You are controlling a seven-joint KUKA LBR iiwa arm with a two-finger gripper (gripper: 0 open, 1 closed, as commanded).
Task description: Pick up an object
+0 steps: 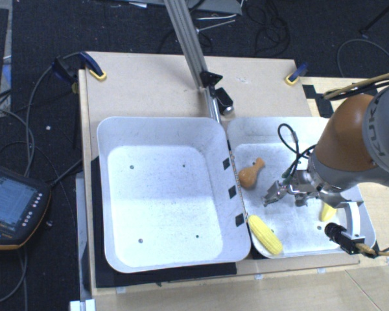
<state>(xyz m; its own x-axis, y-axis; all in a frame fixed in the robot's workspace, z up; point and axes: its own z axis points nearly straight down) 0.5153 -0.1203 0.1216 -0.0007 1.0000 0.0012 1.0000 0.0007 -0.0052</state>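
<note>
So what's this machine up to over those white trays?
The arm reaches into the right bin, trying to pick something up. Its gripper hangs low over the bin floor between a brown pear-shaped toy and a yellow corn cob. It holds nothing yet. The left bin sits beside it.

A single fixed camera is looking down at a slant from above the bench (181, 83), taking in both white bins (117, 193) side by side at middling distance, the arm (353, 138) reaching in from the right edge.
</note>
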